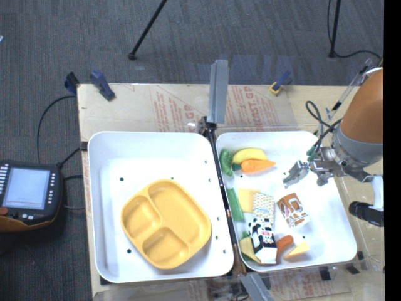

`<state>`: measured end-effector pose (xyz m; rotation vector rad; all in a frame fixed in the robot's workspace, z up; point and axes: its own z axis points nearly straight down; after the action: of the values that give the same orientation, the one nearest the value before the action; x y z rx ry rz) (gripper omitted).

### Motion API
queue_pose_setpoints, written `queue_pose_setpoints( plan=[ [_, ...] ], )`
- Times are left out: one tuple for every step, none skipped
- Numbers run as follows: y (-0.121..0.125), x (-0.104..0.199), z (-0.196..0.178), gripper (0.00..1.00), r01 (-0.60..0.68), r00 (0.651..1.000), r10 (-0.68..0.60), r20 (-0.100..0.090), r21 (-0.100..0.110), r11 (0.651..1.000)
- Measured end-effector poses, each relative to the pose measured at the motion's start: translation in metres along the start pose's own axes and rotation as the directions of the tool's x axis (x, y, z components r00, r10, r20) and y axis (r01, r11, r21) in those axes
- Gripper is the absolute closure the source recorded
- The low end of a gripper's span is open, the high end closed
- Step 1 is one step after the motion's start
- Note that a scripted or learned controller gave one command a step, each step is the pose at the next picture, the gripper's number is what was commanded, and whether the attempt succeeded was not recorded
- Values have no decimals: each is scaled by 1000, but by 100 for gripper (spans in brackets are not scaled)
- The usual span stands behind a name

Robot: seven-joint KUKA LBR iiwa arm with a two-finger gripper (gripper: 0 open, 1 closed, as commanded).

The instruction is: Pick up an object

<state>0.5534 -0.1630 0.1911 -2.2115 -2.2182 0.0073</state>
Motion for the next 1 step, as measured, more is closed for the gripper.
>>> queue_pose_setpoints(
  plan=[
    [4, -11, 93, 0, -25, 1000, 25, 1, -6, 1000]
  ],
)
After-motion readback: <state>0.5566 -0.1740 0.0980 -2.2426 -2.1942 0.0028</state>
